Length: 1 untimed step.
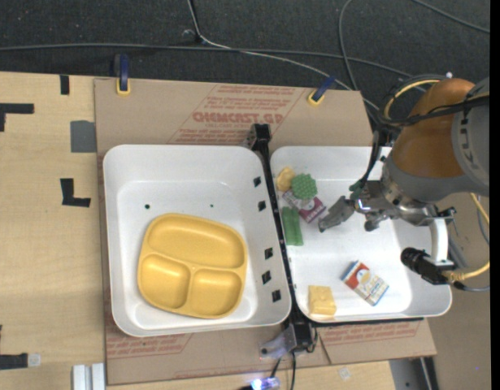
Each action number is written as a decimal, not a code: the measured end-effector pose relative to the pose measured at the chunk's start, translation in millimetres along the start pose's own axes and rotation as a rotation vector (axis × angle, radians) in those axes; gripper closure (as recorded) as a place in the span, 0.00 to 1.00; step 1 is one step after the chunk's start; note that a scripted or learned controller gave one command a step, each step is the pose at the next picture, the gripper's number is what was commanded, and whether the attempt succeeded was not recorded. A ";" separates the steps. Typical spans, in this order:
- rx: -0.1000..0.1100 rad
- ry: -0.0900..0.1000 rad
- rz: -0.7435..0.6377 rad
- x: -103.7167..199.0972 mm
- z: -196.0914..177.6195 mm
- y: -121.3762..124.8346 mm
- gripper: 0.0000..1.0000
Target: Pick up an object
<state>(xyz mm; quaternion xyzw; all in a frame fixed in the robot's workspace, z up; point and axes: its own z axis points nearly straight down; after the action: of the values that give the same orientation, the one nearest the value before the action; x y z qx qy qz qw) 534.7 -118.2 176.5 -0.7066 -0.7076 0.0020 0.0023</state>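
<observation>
The right bin (412, 299) holds several small items. Along its left wall lie a small yellow piece (284, 177), a green leafy toy (303, 187), a dark red item (314, 210) and a green bar (292, 227). Near the front lie a yellow block (321, 301) and a small red, white and blue box (364, 283). My gripper (347, 216) hangs over the middle of this bin, its dark tip just right of the dark red item. Nothing shows in its grasp.
The left bin (119, 177) holds a yellow divided tray (193, 265). A black divider (270, 218) runs between the bins. The grey and orange arm (432, 149) covers the right bin's far right part. Cables hang over the back.
</observation>
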 end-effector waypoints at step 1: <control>0.000 0.000 0.001 -3.3 44.5 -2.2 0.00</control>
<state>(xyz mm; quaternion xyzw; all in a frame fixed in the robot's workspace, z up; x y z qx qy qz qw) 532.2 -121.6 131.9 -0.7070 -0.7072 0.0021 0.0023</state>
